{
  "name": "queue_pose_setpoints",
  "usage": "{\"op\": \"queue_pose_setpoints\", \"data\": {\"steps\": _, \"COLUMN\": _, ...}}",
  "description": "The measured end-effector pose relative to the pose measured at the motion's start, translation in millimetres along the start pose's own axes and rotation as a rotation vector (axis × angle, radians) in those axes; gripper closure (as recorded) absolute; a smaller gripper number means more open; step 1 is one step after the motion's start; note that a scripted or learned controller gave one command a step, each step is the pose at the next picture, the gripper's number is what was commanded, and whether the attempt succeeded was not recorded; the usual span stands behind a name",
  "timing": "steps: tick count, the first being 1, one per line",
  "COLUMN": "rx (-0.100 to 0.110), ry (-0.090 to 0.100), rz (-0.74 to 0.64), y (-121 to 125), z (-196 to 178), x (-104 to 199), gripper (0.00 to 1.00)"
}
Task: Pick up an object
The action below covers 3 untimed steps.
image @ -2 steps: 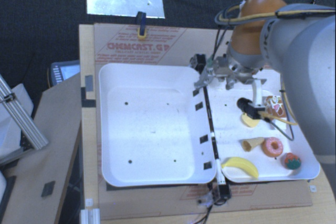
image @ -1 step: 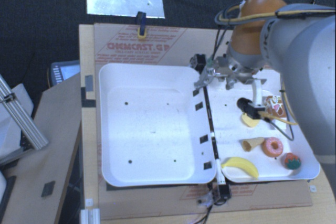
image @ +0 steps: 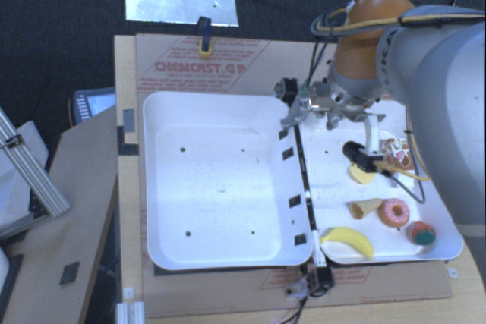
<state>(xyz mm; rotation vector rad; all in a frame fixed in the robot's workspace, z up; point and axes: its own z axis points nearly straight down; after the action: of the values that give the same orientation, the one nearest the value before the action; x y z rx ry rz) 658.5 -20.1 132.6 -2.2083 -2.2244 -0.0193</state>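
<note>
Though I cannot tell the claw's (image: 328, 111) state, a banana (image: 348, 241) and doughnut (image: 394, 212) are lying along the right bin's (image: 326, 167) near edge.

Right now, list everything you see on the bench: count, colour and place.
left bin: one, white, view's left
right bin: one, white, view's right
banana: one, yellow, right bin's near edge
cone: one, tan, beside doughnut
doughnut: one, pink, right bin
round toy: one, red-green, right bin's near corner
small piece: one, yellow, right bin's middle
patterned item: one, red-white, right bin, by arm
cardboard sheet: one, brown, under both bins
arm: one, grey with orange band, view's right
gripper: one, metal, above bins' shared edge
</note>
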Motion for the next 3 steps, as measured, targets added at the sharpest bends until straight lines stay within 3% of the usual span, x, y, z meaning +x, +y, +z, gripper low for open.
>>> {"op": "queue_pose_setpoints", "data": {"steps": 3, "rx": -0.001, "ry": 0.000, "rz": 0.000, "y": 0.1, "z": 0.1, "x": 0.0, "gripper": 0.00}}
